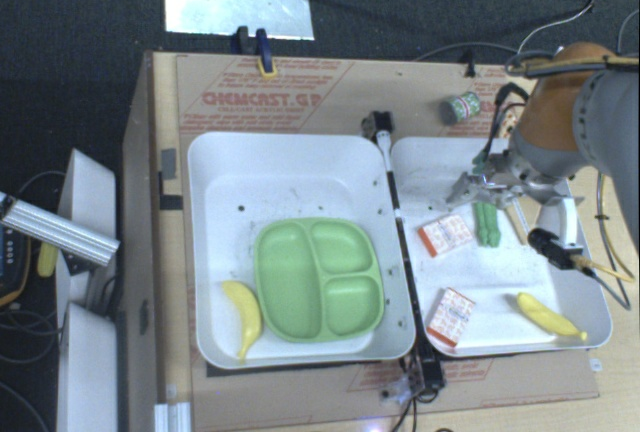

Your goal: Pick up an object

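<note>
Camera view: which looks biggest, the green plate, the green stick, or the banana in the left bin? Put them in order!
Biggest to smallest:
1. green plate
2. banana in the left bin
3. green stick, though it looks close to the banana's size

Arm (610,115): we saw a rounded grey casing.
Band (550,110): orange, above the wrist.
Gripper (487,188): grey metal, thin prongs.
Cables (590,265): dark, trailing behind the fingers.

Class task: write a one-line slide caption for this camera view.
Gripper hovers above a green stick in the right bin.
</note>
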`<action>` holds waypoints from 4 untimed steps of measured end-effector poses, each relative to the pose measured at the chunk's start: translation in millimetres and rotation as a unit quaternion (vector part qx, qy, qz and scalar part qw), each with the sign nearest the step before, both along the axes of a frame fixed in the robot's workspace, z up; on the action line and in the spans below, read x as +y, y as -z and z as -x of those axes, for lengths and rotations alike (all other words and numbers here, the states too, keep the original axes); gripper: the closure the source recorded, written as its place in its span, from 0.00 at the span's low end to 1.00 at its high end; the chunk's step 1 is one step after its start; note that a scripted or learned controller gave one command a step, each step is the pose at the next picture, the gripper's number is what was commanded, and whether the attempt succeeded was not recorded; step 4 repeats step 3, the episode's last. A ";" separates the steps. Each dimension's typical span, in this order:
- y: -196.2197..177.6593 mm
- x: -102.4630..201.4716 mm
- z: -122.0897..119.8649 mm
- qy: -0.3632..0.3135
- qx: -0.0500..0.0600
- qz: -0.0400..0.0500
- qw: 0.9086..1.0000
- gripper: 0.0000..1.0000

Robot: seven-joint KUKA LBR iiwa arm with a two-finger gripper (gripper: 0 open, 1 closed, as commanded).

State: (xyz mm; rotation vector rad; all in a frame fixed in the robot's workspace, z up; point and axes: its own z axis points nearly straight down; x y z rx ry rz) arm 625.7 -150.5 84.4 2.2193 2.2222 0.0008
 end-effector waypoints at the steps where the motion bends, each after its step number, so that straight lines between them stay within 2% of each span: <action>1: -0.3 -15.4 17.2 0.000 0.000 0.000 1.000 0.00; 2: -11.3 -15.4 16.1 0.000 -0.002 0.000 1.000 1.00; 3: -69.6 40.1 -0.8 -0.002 -0.002 0.000 1.000 1.00; 4: -69.6 40.1 -0.8 -0.002 -0.002 0.000 1.000 1.00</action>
